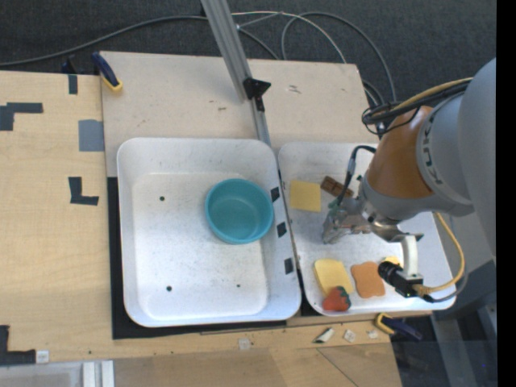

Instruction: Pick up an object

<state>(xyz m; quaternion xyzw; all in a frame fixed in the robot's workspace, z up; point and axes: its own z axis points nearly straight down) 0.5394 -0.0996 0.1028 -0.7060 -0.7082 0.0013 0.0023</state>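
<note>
The claw (pixel 334 230) hangs low in the right bin (pixel 427 252), between the yellow square (pixel 305 195) and yellow block (pixel 330 274), apparently seeking one; whether it stands apart or together cannot be told.

the table (pixel 48 240) looks like pale, matt wood with a faint grain. both white bins, left bin (pixel 145 297) and right bin (pixel 431 240), look like smooth plastic with dark specks. the teal bowl (pixel 239 210) is smooth, slightly glossy plastic. the slanted pole (pixel 230 39) looks like brushed grey metal
</note>
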